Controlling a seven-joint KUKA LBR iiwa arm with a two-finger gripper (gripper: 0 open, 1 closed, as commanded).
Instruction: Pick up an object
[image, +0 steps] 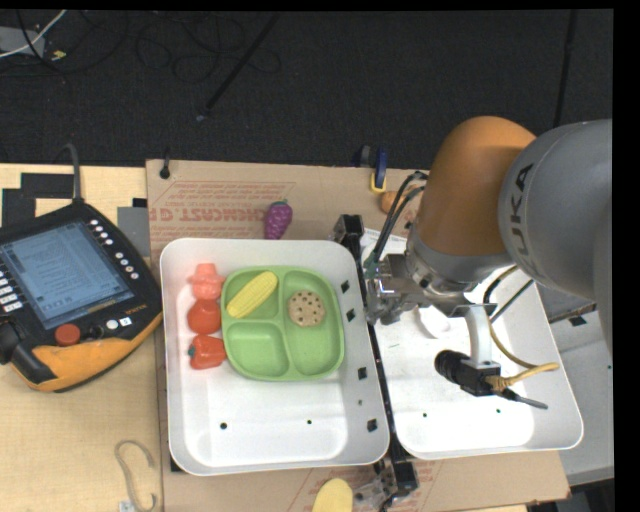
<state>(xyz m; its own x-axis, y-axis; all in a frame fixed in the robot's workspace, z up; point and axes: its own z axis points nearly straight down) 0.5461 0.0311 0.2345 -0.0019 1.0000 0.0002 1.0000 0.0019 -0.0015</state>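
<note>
arm (520, 215) hanging over the right bin (560, 420), green tray (262, 355) sits well left of it, can't tell how the jaws stand

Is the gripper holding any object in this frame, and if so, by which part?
It cannot be told: the arm's wrist covers the gripper, which sits over the divide between the bins, beside the green tray.

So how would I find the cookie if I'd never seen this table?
Look at the left white bin, the one holding a green tray. The cookie sits in the tray's top right compartment, beside the yellow corn. It is the only round, tan thing there, dotted with dark chips.
</note>
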